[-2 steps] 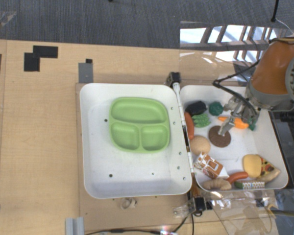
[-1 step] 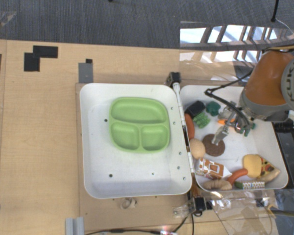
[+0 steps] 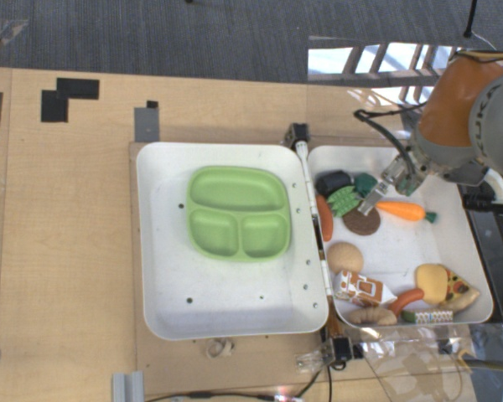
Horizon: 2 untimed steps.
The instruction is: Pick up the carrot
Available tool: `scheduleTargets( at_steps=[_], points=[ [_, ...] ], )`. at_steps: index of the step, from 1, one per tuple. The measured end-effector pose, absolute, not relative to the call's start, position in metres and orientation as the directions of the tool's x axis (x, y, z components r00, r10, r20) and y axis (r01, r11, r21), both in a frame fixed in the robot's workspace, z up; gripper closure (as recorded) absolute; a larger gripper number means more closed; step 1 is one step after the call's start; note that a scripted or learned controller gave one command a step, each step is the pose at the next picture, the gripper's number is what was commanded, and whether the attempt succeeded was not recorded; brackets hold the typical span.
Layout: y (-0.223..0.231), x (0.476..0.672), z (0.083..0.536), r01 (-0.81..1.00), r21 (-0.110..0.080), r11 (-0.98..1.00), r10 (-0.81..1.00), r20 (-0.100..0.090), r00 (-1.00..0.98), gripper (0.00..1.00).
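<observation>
Arm enters from the right, orange band above the wrist; gripper point(image 3: 374, 198) hangs low in the right bin point(image 3: 465, 224), just beside the stem-opposite end of the carrot point(image 3: 401, 211); carrot lies flat on the bin floor, orange body pointing left, green tip to the right, nothing gripping it; tool appears to be lining up over the near end, probably because the middle sits clear of neighbours. Whether the tool is open or closed I cannot tell; it is small and blurred against a brown disc point(image 3: 362, 222) and a green ridged toy point(image 3: 344, 199). Left bin point(image 3: 163, 224) carries a green divided tray point(image 3: 238, 213), out of the way; toys at the right bin's front edge overlap and are hard to identify.
</observation>
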<state>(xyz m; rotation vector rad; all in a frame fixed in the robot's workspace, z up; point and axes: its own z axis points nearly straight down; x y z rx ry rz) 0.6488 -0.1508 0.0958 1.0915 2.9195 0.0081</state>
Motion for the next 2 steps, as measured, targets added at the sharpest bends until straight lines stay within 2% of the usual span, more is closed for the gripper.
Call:
scheduleTargets(
  at_steps=[1, 2],
  points=[
    [-0.134, 0.572, 0.097, 0.657, 0.016, 0.753, 0.658, -0.025, -0.753, 0.0],
    [-0.164, 0.599, 0.096, 0.825, 0.021, 0.564, 0.826, -0.019, -0.564, 0.0]
  ],
)
